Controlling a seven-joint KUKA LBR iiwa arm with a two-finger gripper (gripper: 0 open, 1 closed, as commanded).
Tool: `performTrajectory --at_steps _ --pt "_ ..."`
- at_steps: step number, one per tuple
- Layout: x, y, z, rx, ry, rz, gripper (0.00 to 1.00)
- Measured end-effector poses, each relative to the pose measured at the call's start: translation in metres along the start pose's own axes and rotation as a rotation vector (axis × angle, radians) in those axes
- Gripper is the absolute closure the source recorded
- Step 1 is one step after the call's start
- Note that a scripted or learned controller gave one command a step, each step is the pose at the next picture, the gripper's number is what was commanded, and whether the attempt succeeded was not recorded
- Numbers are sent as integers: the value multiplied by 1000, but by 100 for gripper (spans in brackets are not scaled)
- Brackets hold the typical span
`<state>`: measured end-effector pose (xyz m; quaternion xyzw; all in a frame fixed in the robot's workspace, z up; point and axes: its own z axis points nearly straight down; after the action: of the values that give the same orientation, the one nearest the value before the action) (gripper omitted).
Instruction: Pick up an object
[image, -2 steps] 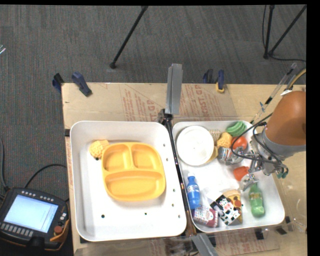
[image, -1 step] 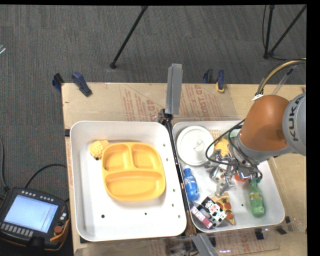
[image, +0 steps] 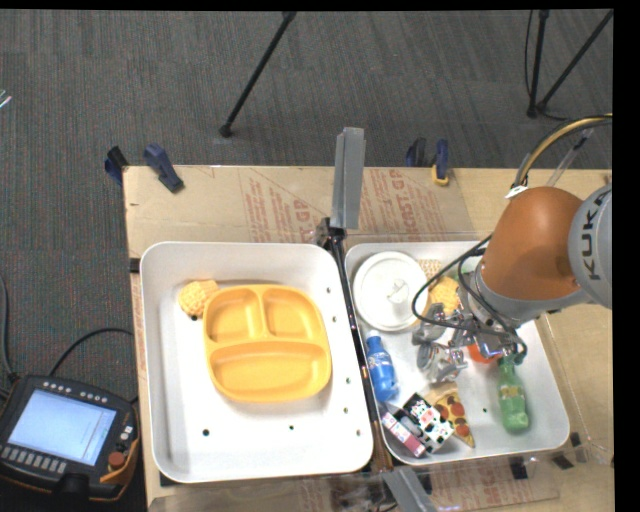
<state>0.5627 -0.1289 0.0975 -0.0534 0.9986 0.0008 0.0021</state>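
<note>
Objects for picking sit mostly in the right bin (image: 556, 400), and the divider between the two bins serves as the landmark. Far to the left of the divider, off the bench (image: 240, 205), a teach pendant (image: 62, 430) with a lit screen lies on the floor. Left of the divider, the left bin (image: 170, 400) holds a yellow sectioned tray (image: 266, 340), with a small yellow waffle-like piece (image: 196, 294) touching the tray's upper left corner. Just right of the divider, a white round lid (image: 389, 290) lies at the top of the right bin, and below it a blue bottle (image: 379, 366) lies close along the divider. Lower still sits a small patterned box (image: 420, 423), and beside it a pizza slice toy (image: 457, 415). Further right of the divider, the claw (image: 447, 352) hangs low over the middle of the right bin, above the pizza slice; whether its fingers are spread or closed cannot be told. A green bottle (image: 512, 398) lies furthest right, near the bin's right wall. The arm's orange band (image: 535, 245) rises above the claw.
</note>
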Motion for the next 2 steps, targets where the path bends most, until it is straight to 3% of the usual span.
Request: performTrajectory --at_steps 1,2 --pt "-24 40 10 1 2 248 100" --pt "-33 -57 -17 1 0 1 100"
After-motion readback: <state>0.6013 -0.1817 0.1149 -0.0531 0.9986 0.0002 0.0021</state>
